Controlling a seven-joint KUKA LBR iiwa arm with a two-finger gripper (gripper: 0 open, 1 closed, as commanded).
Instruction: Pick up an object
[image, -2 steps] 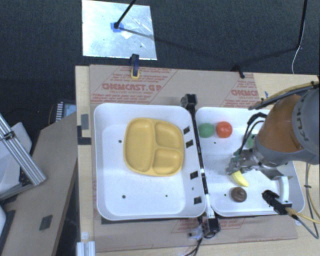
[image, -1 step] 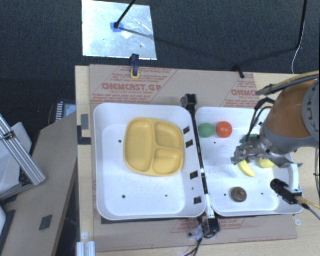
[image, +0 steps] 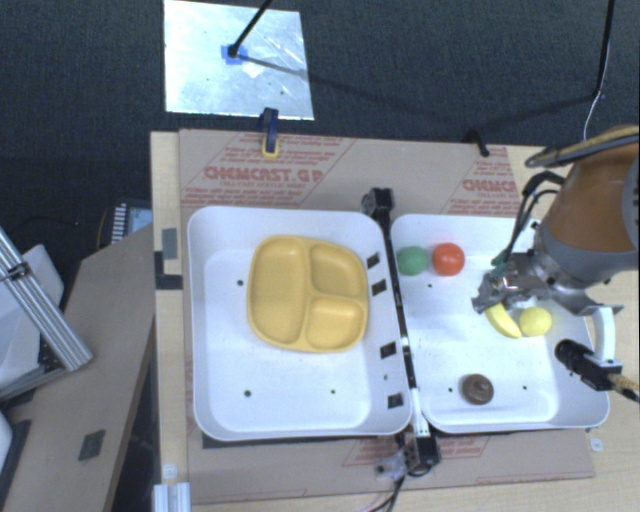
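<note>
The left bin (image: 215, 330) holds a yellow divided plate (image: 305, 293), lying flat near its middle. In the right bin (image: 440, 400), a green ball (image: 411, 260) and an orange ball (image: 448, 259) sit side by side near the far edge, a brown disc (image: 476, 389) lies near the front edge, and a banana (image: 503, 321) lies touching a yellow lemon-like fruit (image: 536, 320) toward the right edge. The claw (image: 503, 290) hangs right over the banana's upper end — this looks like the closing-in step of a grasp. Whether the claw is spread or pressed together I cannot tell; the wrist hides it. The next move probably calls for a straight drop and a firm close on the banana, without nudging the fruit beside it.

Both bins rest on brown cardboard (image: 330, 165) covering the counter — dark carpet (image: 80, 70) lies beyond, with a shiny metal sheet (image: 238, 60) on it.
</note>
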